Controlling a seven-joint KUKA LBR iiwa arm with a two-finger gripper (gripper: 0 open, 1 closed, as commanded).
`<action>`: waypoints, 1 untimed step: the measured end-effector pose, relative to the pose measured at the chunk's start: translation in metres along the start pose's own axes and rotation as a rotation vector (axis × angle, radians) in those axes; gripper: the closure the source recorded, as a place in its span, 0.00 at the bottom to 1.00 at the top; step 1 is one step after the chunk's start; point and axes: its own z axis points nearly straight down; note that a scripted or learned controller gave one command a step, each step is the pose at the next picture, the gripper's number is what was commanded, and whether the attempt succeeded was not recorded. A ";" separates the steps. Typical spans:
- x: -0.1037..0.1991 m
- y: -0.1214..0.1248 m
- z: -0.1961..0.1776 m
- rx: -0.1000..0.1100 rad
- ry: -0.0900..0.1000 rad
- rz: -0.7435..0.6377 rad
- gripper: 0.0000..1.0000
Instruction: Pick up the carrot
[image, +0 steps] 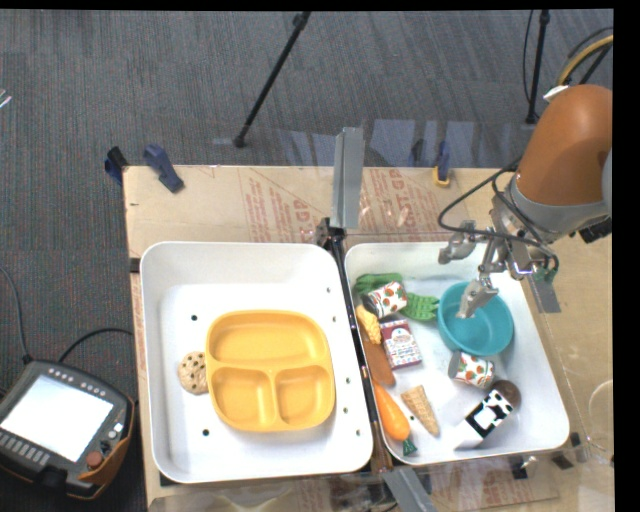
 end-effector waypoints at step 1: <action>-0.011 -0.063 0.064 -0.001 0.004 0.162 0.00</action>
